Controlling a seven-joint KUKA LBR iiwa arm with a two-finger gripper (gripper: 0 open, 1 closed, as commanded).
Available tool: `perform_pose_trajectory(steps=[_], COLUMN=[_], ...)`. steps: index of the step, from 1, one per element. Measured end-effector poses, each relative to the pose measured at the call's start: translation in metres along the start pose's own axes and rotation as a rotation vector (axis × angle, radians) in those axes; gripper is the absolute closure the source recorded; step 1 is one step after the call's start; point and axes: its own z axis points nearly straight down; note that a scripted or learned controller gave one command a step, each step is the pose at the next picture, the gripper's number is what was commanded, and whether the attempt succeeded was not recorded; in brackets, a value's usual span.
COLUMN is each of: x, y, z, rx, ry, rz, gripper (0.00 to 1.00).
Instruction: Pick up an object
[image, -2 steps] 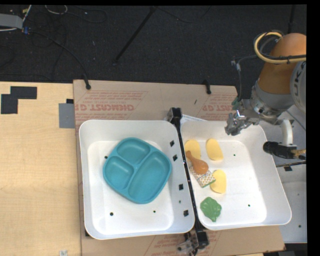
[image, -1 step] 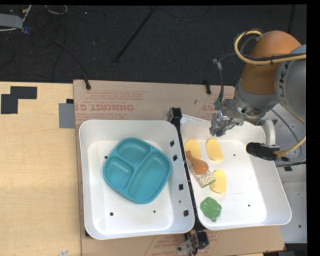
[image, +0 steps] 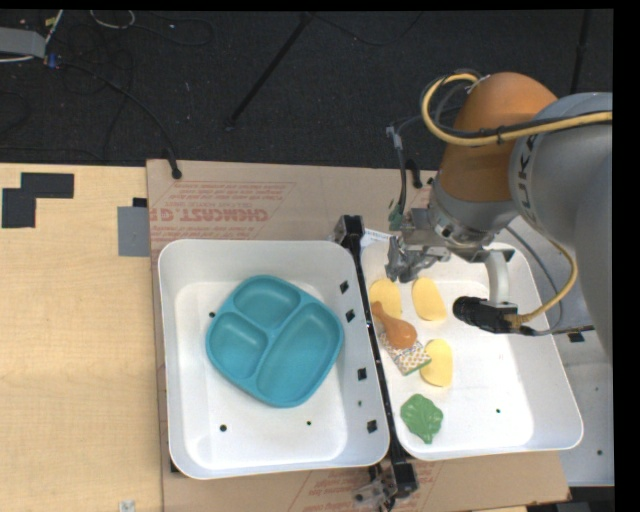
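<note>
Green toy (image: 422, 417) clear — tool (image: 402, 262) fingers indistinct.

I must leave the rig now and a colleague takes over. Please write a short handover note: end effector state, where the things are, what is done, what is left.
End effector: low over the right bin's far left corner, above the yellow pieces; no object seen in it.
Right bin: yellow pieces, a brown drumstick-shaped toy, a green toy.
Left bin: teal divided plate.
Done: nothing lifted.
Left: grasp one object and lift.
</note>
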Motion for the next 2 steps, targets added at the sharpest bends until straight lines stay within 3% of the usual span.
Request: perform_pose_trajectory(steps=[2], x=[0.108], y=[-0.005], z=[-0.016], rx=[-0.003], ry=[-0.001], rz=[-0.001], gripper=[1.0])
